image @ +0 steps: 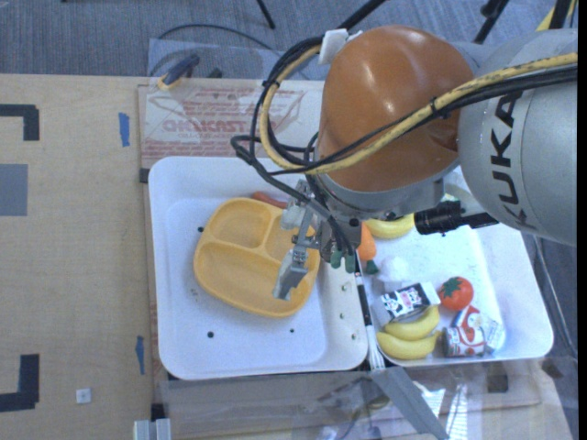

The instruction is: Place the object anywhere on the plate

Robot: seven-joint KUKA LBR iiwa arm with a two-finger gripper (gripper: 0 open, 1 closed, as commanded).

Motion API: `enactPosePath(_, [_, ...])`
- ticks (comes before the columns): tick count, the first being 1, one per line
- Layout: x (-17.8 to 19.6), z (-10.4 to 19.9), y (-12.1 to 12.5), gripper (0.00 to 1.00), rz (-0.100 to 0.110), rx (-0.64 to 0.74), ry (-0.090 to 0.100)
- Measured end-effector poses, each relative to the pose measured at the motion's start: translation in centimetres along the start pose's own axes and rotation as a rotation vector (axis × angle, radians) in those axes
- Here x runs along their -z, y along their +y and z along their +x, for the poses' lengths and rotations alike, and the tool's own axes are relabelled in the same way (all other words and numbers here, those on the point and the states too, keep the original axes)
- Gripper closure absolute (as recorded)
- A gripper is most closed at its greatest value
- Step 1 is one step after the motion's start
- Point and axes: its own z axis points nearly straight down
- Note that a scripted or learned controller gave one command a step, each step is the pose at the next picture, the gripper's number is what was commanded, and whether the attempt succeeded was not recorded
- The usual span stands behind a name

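From above, the yellow plate (240, 258) (three moulded compartments, rounded corners) lies tilted in the left bin (174, 273). The gripper (292, 278) hangs over the plate's right edge; whether anything sits between its prongs cannot be told. In the right bin (527, 273) lie two bananas (410, 333), a tomato (456, 292), a small black-and-white carton (406, 299) and a red-and-white packet (470, 331). Which of these is the task's object is unclear.
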Motion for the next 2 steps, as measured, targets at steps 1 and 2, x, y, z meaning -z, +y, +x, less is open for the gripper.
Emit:
enactPosePath(1, [8.8, -2.2, 3.0, 0.0, 0.003, 0.112, 0.004])
enactPosePath(2, [9.9, -2.2, 3.3, 1.0, 0.0, 0.116, -0.003])
